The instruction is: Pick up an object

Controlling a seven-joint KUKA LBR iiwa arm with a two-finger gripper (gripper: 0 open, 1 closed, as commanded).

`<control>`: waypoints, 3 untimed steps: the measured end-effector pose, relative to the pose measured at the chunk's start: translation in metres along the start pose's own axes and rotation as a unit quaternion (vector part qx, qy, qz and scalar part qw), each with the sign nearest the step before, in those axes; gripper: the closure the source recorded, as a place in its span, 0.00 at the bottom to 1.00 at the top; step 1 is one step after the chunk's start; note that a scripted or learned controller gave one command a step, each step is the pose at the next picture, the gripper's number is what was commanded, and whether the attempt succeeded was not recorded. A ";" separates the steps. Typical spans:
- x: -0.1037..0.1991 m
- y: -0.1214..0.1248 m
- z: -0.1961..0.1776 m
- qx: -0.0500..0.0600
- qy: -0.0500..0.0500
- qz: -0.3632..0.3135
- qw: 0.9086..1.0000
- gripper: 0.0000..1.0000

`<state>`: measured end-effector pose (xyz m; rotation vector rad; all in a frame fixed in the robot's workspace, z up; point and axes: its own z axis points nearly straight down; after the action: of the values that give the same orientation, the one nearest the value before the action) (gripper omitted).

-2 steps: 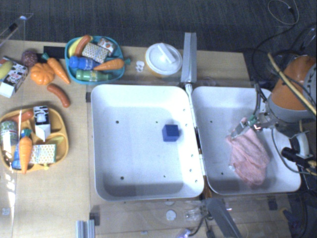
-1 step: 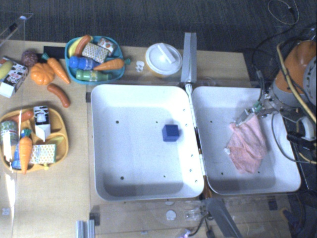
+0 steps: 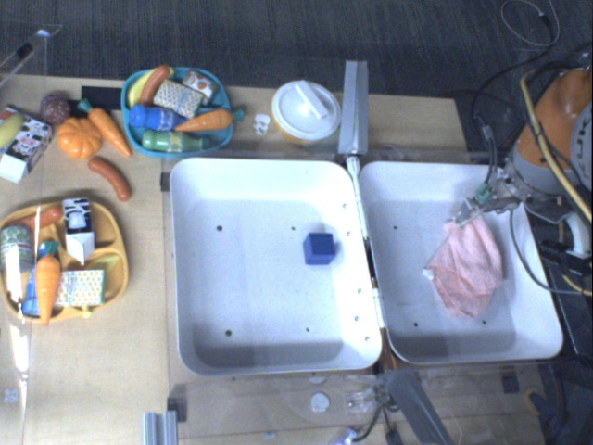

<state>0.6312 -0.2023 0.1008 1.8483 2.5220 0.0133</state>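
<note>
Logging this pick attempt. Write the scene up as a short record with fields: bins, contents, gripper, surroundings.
left bin: shallow white bin, holds a small blue cube near its middle
right bin: shallow white bin, holds a crumpled pink cloth toward its right side
gripper: two-finger gripper at the cloth's upper edge; whether it grips the cloth cannot be told
bench left side: blue bowl of toy food, yellow tray of toy food, loose toy pumpkin
bench top: white round lid

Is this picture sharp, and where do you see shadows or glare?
In the camera view the picture is slightly soft all over; the white bins are bright with little texture, grey shadows lie along their near walls, the blue cube is crisp enough, and the gripper above the pink cloth is blurry.
</note>
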 end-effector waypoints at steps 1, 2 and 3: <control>0.053 0.060 -0.081 0.004 0.002 -0.065 0.998 1.00; 0.132 0.045 -0.085 0.005 0.004 -0.092 0.996 1.00; 0.132 0.045 -0.085 0.005 0.003 -0.092 0.996 0.00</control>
<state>0.6328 -0.0629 0.1856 1.6135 2.6914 0.0039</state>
